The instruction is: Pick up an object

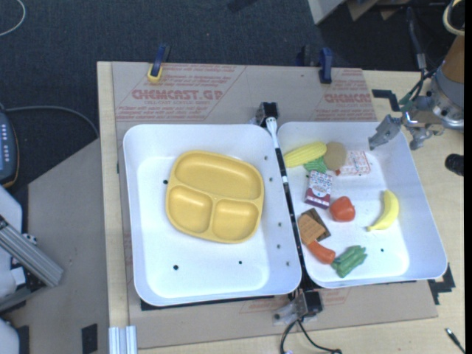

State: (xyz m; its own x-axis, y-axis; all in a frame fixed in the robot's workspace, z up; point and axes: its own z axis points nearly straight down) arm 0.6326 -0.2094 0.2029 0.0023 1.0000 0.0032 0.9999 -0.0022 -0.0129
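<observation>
Above the right bin's (424, 198) far right corner hovers the gripper (402, 135), fingers spread apart, holding nothing. The banana (386, 211) lies below it, the corn (305, 153) well to its left.

Pretty bright, even overhead light, soft shadows only. Mild glare off the white bins (140, 198). A bit grainy overall, softer and dimmer toward 9 o'clock.

glossy yellow plastic tray (214, 196), smooth white plastic bins (144, 220), matt printed cardboard (184, 94) underneath, shiny plastic banana (386, 211)
</observation>
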